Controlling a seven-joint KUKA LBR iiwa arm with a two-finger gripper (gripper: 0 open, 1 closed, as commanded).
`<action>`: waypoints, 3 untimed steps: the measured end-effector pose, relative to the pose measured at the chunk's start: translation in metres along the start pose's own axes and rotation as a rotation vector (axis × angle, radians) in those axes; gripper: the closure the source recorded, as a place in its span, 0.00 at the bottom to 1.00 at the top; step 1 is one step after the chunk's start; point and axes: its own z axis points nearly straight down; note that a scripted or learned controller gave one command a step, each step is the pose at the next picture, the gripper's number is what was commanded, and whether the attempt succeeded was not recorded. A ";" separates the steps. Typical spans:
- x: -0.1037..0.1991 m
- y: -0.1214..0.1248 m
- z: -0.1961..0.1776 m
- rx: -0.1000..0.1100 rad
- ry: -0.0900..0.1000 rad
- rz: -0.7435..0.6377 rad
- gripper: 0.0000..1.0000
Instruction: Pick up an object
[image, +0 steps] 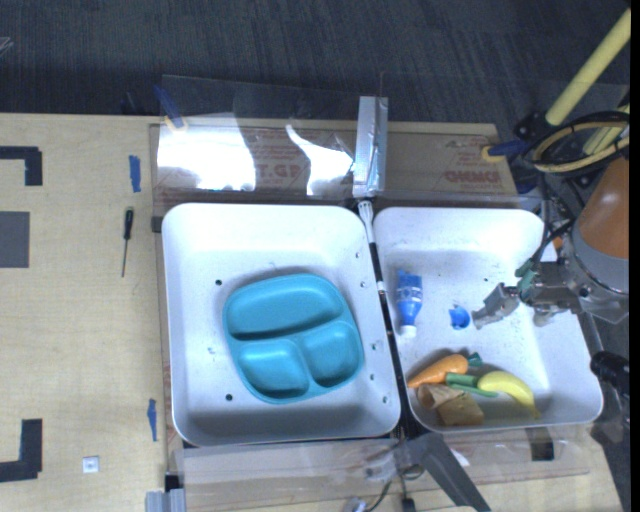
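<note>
Hovering: pincer (487, 310) over right bin (520, 228) | fingers apart, gripping nothing | beside blue cap (459, 319)

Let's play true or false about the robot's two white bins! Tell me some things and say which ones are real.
1. A blue divided tray sits in the left bin. True.
2. The banana lies in the left bin. False: it lies in the right bin, near the front edge.
3. A carrot lies close beside the banana. True.
4. The gripper is holding the banana. False: the gripper is above the middle of the right bin, apart from the banana, with nothing seen between its fingers.
5. The small tube with a blue cap is inside the blue tray. False: it lies in the right bin, near the wall between the bins.
</note>
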 end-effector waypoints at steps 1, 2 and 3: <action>0.011 -0.004 0.115 0.005 0.001 -0.125 0.00; -0.013 0.002 0.156 -0.010 -0.002 -0.224 0.00; -0.014 0.003 0.145 -0.016 -0.005 -0.220 1.00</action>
